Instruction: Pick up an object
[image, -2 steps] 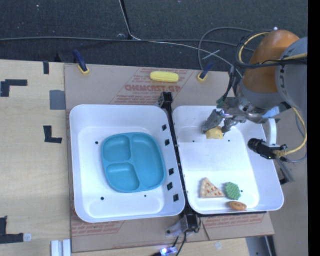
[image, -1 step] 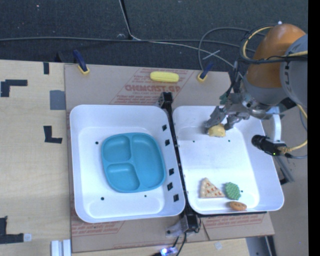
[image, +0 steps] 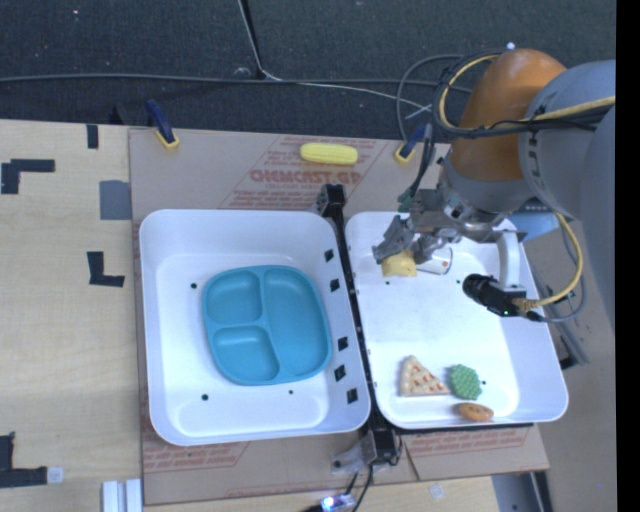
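Gripper (image: 412, 250) sits low over the far left corner of the right bin (image: 530, 345), and a small pale yellow piece (image: 400, 265) lies right at its tip, against the bin floor. The fingers look spread to either side of the piece, one dark finger to its left and a lighter one to its right, yet the view is too coarse to tell whether they have closed on it, so the grip stays unsettled. By the look of it the step in hand is the grasp itself: the arm is down at the piece and the lift is not yet made. Three other things lie along the near edge of the same bin, well apart from the gripper: a pizza slice (image: 421, 379), a green piece (image: 464, 380) just beside it, and an orange piece (image: 474, 410) nearest the corner. The left bin (image: 170, 330) carries a blue tray (image: 266, 324) in its middle, and a yellow banana (image: 328, 153) lies on the table beyond both bins. The next move calls for a firm close on the yellow piece, then a straight rise; so near the bin wall, a glancing finger could push the piece away instead of catching it.
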